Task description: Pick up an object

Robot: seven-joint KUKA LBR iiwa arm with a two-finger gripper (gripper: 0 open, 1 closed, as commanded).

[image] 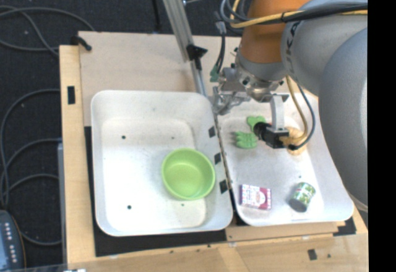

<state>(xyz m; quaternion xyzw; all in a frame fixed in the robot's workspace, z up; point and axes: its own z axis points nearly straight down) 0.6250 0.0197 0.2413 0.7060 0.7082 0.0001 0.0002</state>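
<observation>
The gripper [225,104] hangs under the orange wrist band, over the far left corner of the right bin [322,159], close to the divider between the bins. A small green toy-like object [245,139] lies in the right bin just in front of and to the right of the gripper, apart from it. A second green piece [255,121] sits beside it, partly hidden by a black fitting on the arm. Nearer the front edge lie a purple and white packet [255,196] and a small green can [302,195]. A lime green bowl [187,174] stands upright in the left bin [124,141].
A slanted aluminium post [176,17] rises from behind the bins toward the top. The bulky grey arm [334,67] covers the right bin's far right side. Cables [25,141] lie on the dark floor to the left of the bench.
</observation>
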